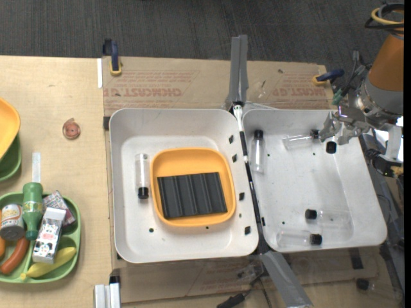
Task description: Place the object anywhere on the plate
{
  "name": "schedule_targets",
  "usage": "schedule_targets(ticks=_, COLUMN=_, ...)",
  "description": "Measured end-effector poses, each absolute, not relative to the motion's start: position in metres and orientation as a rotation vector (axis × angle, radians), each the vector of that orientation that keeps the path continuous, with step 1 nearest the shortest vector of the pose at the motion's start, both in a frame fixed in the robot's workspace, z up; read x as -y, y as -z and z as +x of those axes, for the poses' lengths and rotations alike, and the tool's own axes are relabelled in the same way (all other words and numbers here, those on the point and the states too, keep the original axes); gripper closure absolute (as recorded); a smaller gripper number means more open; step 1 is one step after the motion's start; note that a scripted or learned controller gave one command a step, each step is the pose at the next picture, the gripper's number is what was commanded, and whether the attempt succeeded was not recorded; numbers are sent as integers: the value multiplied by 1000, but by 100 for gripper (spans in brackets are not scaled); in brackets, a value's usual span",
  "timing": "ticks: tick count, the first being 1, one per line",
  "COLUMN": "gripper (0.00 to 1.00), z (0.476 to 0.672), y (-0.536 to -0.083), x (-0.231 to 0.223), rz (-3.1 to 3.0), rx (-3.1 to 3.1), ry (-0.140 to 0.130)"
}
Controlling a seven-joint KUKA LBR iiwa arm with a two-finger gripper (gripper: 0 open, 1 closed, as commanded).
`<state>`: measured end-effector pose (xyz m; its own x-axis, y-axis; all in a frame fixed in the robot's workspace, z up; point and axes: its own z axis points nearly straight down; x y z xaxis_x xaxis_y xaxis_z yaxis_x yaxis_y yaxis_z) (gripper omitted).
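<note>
An orange plate (191, 161) lies in the middle of the left bin (125, 236). A dark grey ridged block (192, 194) rests flat on the plate and covers most of its front half. Just left of the plate, a clear vial with a black cap (141, 175) lies on the bin floor. My gripper (332, 133) hangs over the far right corner of the right bin (359, 191), far from the plate. A small black cap (331, 147) sits right under it, and a clear vial (295, 140) lies just to its left.
The right bin holds more clear black-capped vials: one along its left wall (257, 151) and two near the front (321, 215) (300, 239). A green tray of toy food (38, 236) and stacked bowls (8, 140) stand at the far left of the bench.
</note>
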<state>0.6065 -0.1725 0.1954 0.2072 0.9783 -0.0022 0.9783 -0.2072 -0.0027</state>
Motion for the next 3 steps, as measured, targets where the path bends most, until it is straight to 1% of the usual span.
schedule_targets(ticks=1, gripper=100, z=650, y=-211, x=155, rz=-2168, rx=2277, ry=-2)
schedule_targets(ticks=2, gripper=100, z=659, y=-197, x=141, rz=-1862, rx=2530, ry=-2)
schedule_targets(ticks=3, gripper=100, z=659, y=-204, x=84, rz=-1666, rx=2663, ry=-2)
